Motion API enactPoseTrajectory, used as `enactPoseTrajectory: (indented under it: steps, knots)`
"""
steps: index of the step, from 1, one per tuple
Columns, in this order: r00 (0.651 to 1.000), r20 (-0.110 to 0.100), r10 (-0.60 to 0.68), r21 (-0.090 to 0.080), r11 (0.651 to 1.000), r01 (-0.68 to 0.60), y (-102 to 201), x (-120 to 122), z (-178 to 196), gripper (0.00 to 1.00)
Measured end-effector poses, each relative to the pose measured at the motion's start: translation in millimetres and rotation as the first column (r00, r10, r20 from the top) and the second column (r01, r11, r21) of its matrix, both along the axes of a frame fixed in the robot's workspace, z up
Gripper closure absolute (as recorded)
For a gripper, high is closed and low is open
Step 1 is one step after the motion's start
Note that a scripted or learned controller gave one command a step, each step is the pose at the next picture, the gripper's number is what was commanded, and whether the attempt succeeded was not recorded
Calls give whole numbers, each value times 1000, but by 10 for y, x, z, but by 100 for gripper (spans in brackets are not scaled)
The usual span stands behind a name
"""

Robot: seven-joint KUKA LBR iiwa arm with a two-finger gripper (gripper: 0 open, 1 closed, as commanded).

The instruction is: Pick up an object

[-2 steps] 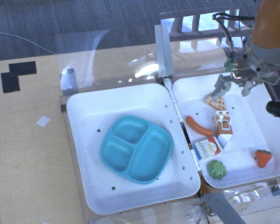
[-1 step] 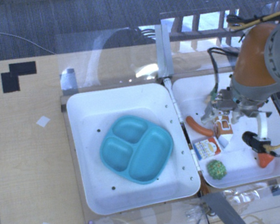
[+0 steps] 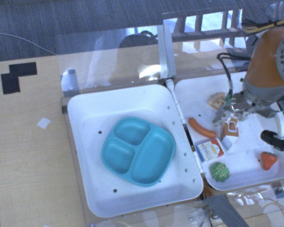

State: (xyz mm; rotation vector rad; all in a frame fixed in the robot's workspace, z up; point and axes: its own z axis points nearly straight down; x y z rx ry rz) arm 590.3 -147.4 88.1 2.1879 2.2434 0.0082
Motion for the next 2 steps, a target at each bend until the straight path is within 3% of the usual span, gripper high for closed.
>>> enactPoseTrajectory:
  steps: [1,2]
  knots:
    - [1000,7,2,-1,1000,-2,7,25,128,100]
    - [984,-4,-175,3,985,175,845,529,1242,100]
